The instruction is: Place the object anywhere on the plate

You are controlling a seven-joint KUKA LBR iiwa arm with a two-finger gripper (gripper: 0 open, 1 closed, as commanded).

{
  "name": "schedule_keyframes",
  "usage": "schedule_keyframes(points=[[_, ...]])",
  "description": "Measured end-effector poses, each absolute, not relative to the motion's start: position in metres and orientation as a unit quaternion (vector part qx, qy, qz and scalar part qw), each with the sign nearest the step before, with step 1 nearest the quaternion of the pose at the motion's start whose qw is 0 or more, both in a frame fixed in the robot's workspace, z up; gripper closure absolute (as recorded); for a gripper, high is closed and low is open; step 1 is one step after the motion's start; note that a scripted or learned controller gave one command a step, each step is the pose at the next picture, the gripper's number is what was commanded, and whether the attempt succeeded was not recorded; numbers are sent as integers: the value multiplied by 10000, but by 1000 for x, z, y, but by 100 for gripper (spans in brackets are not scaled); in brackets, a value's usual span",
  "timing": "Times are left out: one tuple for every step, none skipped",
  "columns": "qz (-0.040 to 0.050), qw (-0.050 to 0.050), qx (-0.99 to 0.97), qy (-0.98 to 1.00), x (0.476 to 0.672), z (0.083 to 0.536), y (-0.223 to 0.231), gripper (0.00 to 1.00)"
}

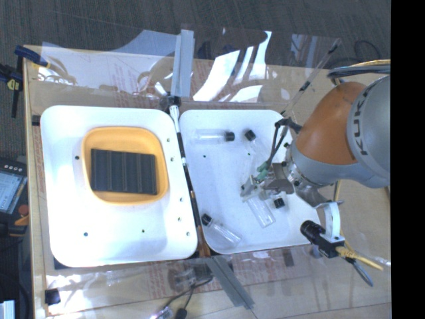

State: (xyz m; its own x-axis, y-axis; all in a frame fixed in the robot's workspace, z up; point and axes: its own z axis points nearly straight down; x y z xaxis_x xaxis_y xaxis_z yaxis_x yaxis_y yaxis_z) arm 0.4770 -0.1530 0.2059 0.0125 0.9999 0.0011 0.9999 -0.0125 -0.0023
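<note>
Object: you see several clear vials with black caps in the right bin; the nearest vial lies flat just below the gripper, apparently not between the jaws.
Long axis: that vial runs on a slant, upper left to lower right; where its cap sits is hard to tell.
Other vials: one vial near the far wall sits above the gripper, another at the near-left corner sits down and left of it.
Jaws: low over the bin floor, tangled in glare; you cannot tell whether they stand apart or together.
Plate: the yellow plate with its dark ribbed insert rests in the left bin, well left of the gripper.
Judgement: the grasp looks undone, so the carry leftward across the divider remains.
</note>
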Motion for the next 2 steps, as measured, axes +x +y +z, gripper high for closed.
schedule_keyframes(points=[[10,26,-6331,-7741,486,211,-90,100],[2,9,-5841,-8117,541,234,-55,100]])
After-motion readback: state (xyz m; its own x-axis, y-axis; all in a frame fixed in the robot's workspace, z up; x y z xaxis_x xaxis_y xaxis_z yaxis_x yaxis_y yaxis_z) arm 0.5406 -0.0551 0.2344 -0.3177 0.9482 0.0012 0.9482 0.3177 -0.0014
